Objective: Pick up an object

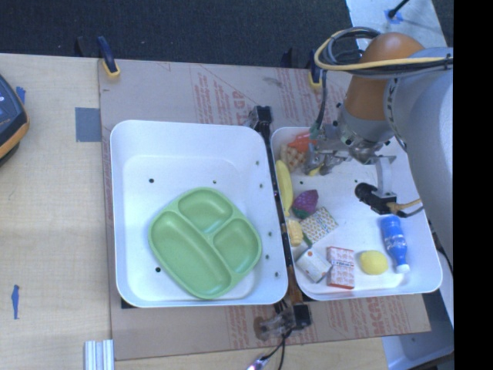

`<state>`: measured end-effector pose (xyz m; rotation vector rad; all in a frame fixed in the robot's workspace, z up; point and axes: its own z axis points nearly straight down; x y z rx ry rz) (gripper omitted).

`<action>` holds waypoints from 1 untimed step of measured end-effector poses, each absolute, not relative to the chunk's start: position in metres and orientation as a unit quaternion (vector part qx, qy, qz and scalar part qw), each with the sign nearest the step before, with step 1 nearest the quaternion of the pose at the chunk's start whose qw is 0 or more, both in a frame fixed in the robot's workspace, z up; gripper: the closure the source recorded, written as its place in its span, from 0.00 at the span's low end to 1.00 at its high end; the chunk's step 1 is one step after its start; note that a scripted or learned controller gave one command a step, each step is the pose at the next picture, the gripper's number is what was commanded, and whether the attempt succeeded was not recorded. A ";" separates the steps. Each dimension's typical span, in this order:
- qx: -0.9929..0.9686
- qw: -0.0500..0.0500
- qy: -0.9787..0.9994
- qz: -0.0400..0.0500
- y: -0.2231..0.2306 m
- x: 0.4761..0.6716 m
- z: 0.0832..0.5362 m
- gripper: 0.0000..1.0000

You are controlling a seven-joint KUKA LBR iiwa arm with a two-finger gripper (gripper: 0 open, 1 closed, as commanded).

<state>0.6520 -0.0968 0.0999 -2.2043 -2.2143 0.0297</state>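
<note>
Hovering claw (pixel 322 159) sits just right of banana (pixel 284 187).

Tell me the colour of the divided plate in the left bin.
Light green; the divided plate shows plainly in the camera view.

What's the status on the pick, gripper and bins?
Gripper low at the far end of the right bin, finger state unreadable. Nothing visibly held. Banana, purple grapes crowd just beside it; green divided plate alone in the left bin.

Left bin (pixel 123 206): divided plate (pixel 204 241) inside, toward near side. Right bin (pixel 420 280): small objects along left wall and near edge; gripper (pixel 322 160) at far-left corner.
</note>
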 end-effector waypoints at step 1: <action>-0.706 0.001 -0.708 0.002 -0.156 0.567 0.091 1.00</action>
